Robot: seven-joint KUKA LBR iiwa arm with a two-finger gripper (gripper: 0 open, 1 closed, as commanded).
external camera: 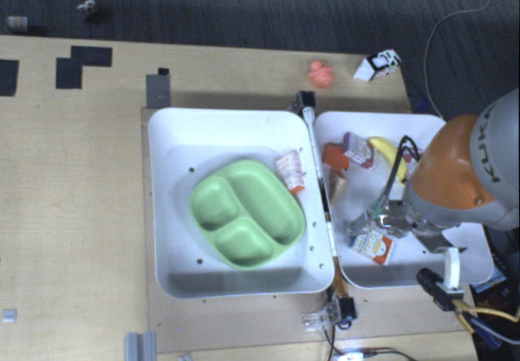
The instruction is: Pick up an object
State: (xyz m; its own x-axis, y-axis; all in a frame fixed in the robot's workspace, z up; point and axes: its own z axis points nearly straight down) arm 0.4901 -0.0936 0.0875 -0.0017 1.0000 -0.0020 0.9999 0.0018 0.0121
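Grey arm's gripper (375, 219) hangs low in my right white bin (479, 266), just above an orange-and-white carton (374, 246); its grip state I cannot tell.

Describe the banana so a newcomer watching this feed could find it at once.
Start at the right bin, the one the arm reaches into. Along its far wall, right of a small purple-and-white packet, lies the banana. It is the one plain yellow, curved thing there; its neighbours are printed packets.
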